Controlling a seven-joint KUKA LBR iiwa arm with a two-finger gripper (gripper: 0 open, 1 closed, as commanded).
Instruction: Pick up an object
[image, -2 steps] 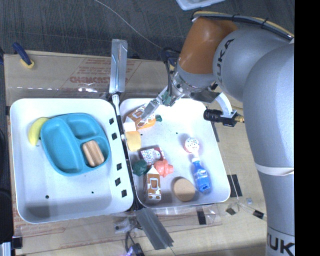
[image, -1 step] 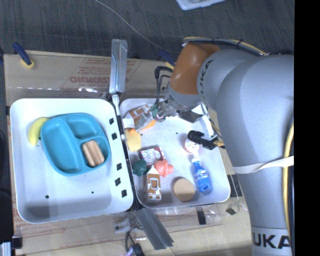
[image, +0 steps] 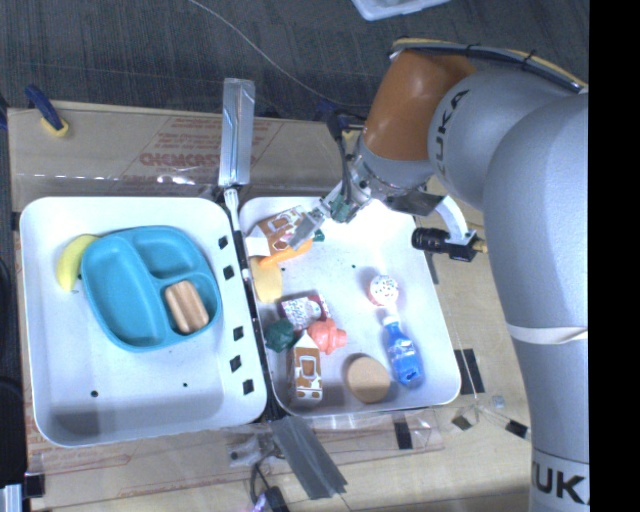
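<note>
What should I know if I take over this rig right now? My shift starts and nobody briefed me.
Pincer: low over the back left corner of the right bin, at a brown and white packet. I cannot tell whether it is open or shut, or gripping anything.
Right bin: orange piece, yellow block, dark wrapper, pink toy, small carton, round wooden disc, blue bottle, white speckled ball.
Left bin: blue divided plate holding a bread roll, banana beside it.
Done: nothing visibly lifted.
Left: grasp and raise one object.
</note>
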